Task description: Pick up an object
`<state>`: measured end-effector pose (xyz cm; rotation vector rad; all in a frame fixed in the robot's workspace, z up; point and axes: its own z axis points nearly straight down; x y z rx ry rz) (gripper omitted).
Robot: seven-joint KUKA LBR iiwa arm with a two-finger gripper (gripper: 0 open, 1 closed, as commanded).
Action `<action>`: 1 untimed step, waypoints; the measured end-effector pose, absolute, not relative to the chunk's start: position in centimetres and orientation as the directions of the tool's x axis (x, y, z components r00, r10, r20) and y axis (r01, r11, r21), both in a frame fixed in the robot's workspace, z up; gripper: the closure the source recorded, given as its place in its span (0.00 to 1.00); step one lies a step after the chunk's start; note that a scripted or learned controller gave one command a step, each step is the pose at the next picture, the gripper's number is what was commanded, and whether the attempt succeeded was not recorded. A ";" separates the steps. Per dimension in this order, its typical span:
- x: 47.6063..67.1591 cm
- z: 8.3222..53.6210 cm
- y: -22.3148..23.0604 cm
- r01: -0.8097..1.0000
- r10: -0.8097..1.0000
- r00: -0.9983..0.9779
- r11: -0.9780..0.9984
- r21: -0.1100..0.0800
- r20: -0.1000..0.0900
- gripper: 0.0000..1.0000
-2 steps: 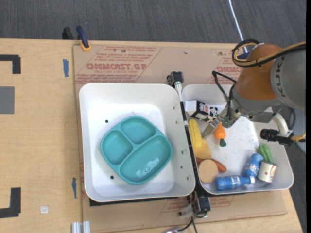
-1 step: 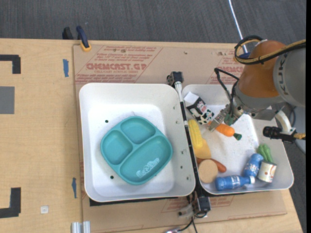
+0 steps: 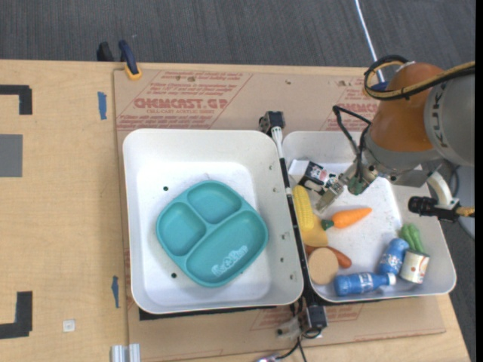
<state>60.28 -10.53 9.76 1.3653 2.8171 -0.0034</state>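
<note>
My gripper [image 3: 341,188] hangs low over the upper left part of the right bin [image 3: 445,274]. Just left of it lies a small black and white item [image 3: 315,176]. An orange carrot [image 3: 350,218] lies right below the gripper. A yellow corn cob [image 3: 303,210] rests along the bin's left wall. Nothing visible is lifted off the bin floor.
Lower in the right bin lie a round tan piece [image 3: 323,265], two blue cans [image 3: 363,283] [image 3: 392,255], a small tan can [image 3: 416,267] and a green item [image 3: 413,237]. In the left bin [image 3: 143,172] sits a teal divided plate [image 3: 212,232].
</note>
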 end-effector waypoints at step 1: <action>54.0 8.7 -10.2 0.780 0.780 -0.626 0.626 0.003 -0.004 0.00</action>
